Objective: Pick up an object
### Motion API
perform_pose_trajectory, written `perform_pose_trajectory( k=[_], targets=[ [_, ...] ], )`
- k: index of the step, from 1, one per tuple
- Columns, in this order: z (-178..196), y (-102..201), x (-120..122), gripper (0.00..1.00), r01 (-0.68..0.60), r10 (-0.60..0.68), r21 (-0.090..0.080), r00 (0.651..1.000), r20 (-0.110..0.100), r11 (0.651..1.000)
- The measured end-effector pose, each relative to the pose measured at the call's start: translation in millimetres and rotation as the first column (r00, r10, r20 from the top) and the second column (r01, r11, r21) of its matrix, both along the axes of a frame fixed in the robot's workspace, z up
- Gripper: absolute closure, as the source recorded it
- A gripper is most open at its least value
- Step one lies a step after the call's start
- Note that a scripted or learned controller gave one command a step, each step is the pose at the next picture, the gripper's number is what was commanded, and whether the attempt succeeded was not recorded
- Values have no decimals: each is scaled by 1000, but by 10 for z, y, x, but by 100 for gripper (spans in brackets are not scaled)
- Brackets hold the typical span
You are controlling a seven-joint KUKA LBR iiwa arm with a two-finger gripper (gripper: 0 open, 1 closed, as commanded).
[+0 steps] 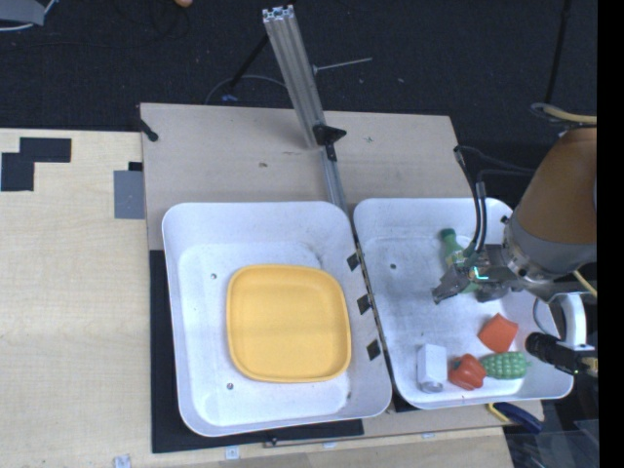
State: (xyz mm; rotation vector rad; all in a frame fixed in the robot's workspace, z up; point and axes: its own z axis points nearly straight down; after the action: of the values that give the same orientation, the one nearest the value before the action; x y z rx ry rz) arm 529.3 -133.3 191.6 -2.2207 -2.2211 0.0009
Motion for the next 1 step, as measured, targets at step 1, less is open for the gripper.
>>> perform_pose_trajectory(
  k=[1],
  targets=[
    [0,0,0,0,0,0,0,1000,0,1000]
  ],
)
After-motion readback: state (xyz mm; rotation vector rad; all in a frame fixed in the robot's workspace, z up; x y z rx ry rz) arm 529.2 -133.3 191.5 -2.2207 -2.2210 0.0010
